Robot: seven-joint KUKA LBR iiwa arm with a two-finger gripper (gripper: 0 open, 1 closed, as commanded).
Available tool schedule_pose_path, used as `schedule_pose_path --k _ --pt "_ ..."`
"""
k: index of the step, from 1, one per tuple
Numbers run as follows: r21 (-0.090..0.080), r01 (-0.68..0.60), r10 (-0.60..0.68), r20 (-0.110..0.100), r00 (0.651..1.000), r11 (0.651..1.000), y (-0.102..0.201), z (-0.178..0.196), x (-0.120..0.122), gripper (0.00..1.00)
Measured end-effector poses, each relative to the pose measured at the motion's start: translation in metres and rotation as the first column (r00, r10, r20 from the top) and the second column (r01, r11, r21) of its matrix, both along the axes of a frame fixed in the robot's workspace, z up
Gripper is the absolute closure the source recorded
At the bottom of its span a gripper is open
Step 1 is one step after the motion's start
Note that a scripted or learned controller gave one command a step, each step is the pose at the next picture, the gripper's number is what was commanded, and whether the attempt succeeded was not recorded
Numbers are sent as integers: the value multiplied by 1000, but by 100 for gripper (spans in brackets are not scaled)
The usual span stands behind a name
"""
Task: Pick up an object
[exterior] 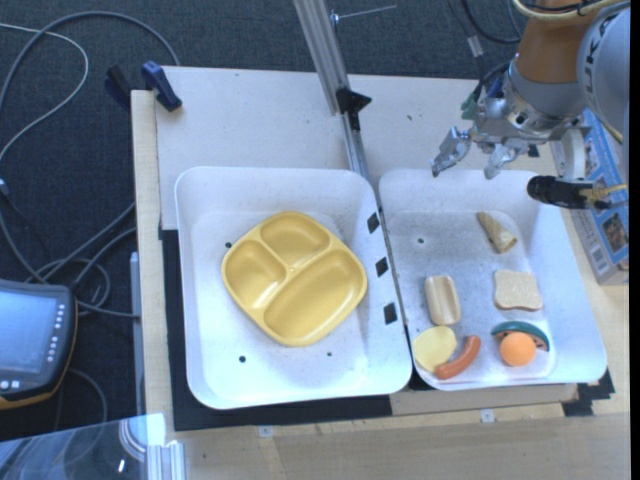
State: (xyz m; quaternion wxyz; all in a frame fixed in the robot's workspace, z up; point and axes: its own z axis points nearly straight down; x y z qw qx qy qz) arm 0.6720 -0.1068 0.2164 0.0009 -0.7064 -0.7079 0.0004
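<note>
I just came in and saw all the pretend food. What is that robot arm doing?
The robot is trying to pick something up. Its hand hovers open above the far edge of the right bin, holding nothing. In that bin lie toy foods: a hot dog bun, a bread slice, a sausage, an orange and a wedge-shaped piece. The left bin holds a yellow divided plate. Nothing has been grabbed yet.
</note>
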Motion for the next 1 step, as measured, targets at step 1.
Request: schedule_pose_path --k 1 --pt "0 0 0 0 1000 1000 0 0 0 0"
